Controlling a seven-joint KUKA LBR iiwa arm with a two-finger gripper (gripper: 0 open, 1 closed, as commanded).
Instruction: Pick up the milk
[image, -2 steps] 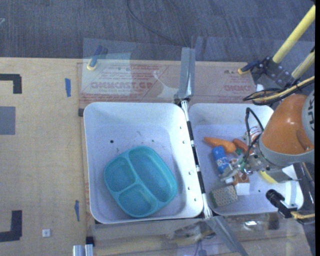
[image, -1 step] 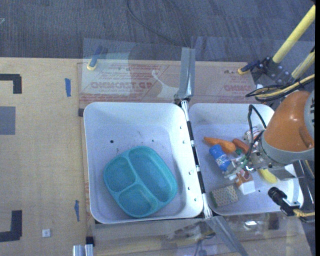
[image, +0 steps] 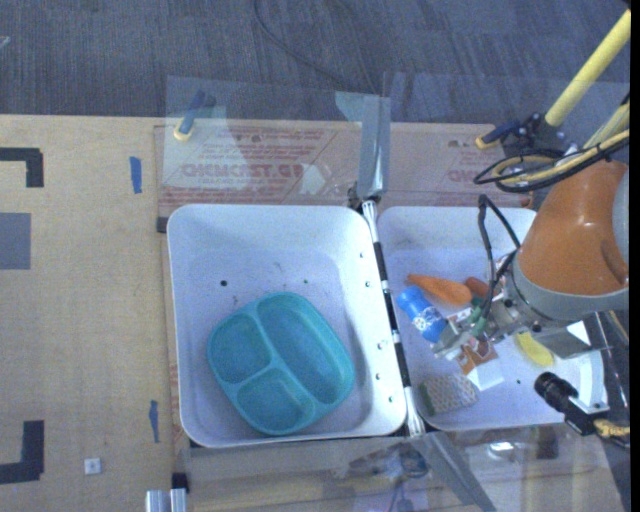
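Note:
A blue container with a white label, which I take for the milk (image: 421, 313), lies on its side in the right bin (image: 400, 235), near that bin's left wall. My gripper (image: 464, 340) hangs low over the middle of the right bin, just right of and slightly nearer than the blue container. It looks close to the container or touching its right end; I cannot tell which. The grey wrist and the orange band (image: 575, 245) cover the right part of the bin.
An orange carrot-like piece (image: 447, 290) lies just behind the blue container. A small white-and-brown item (image: 487, 370), a grey mesh piece (image: 448, 393) and a yellow piece (image: 535, 349) lie near the gripper. A teal divided plate (image: 281, 362) sits in the left bin (image: 200, 240).

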